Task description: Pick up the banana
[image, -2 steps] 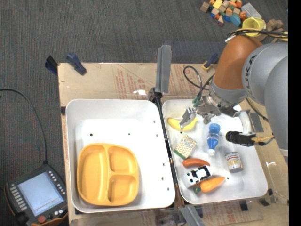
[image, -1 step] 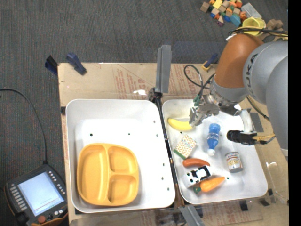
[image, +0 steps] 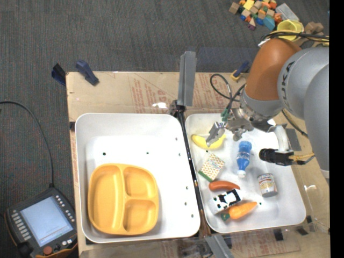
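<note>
Honestly, I can read no label here: the print on the small tin can (image: 267, 185) and on the clear plastic bottle with a blue cap (image: 243, 156) is too small to make out. The bench is a brown cardboard-covered top (image: 129, 90) on dark grey carpet (image: 107, 26), with a heap of coloured wooden blocks (image: 257, 8) on the floor at the far right and a handheld control pendant with a lit screen (image: 40, 222) at the near left. In the left white bin (image: 129, 128) lies a yellow divided plastic plate (image: 123, 198). The curved yellow banana (image: 207, 142) lies at the far left of the right white bin (image: 279, 208). The metal two-finger gripper (image: 217, 130) sits right over the banana, touching or nearly so; I cannot tell how its jaws stand. Near the banana are a checkered yellow packet (image: 212, 166), a red sausage-shaped toy (image: 224, 185), a black-and-white toy (image: 226, 199) and an orange carrot (image: 239, 210).
</note>
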